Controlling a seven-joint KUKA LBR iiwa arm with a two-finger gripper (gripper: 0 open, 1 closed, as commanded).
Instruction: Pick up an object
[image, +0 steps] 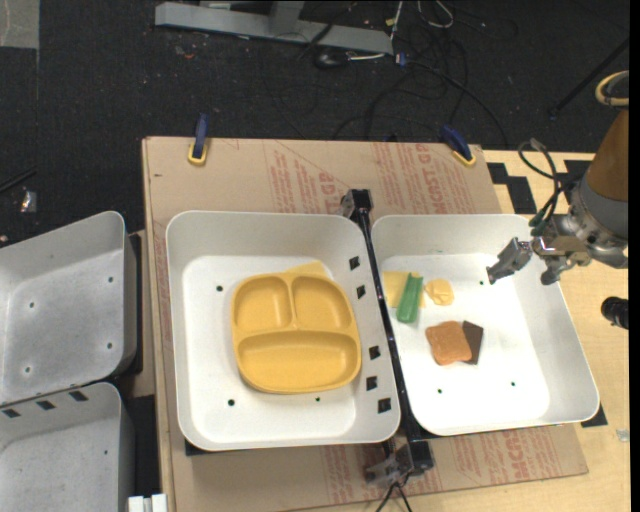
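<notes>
In the camera view, the two-finger gripper (528, 262) hung over the far right part of the right white bin (560, 330), its fingers spread apart with nothing between them. By this showing the pick had not begun: every candidate lay untouched on the bin floor. A green stick-shaped block (409, 298) leaned on a pale yellow wedge (393, 289), a small yellow round piece (439, 292) sat just beside them, and an orange-brown slab (449, 343) lay nearer. A yellow divided plastic tray (296, 333) sat in the left white bin (200, 300).

1 fixed camera above the bench (300, 165), slanting down on 2 bins (200, 250).
</notes>
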